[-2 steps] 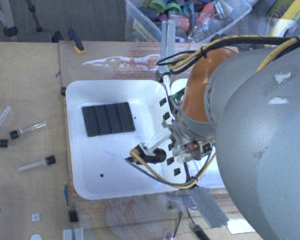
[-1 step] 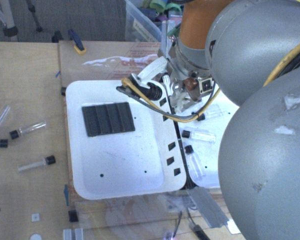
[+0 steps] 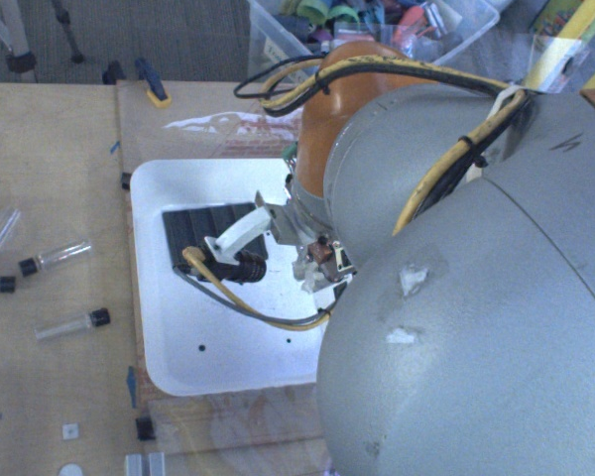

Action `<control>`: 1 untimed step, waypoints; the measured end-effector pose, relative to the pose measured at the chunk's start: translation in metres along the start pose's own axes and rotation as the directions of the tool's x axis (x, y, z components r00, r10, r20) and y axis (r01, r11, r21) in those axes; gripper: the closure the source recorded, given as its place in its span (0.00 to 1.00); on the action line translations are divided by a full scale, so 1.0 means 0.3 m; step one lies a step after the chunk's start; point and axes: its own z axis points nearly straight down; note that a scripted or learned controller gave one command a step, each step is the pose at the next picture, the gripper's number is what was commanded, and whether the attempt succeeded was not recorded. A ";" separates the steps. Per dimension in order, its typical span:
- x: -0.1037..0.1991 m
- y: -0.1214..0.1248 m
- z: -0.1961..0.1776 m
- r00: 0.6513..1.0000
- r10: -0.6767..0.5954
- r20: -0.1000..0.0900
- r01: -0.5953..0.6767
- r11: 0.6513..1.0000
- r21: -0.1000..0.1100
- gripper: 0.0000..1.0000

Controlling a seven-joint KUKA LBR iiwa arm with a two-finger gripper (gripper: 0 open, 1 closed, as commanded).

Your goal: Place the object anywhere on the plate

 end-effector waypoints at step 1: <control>0.351 0.095 0.216 0.992 0.127 -0.003 -0.127 0.992 -0.001 1.00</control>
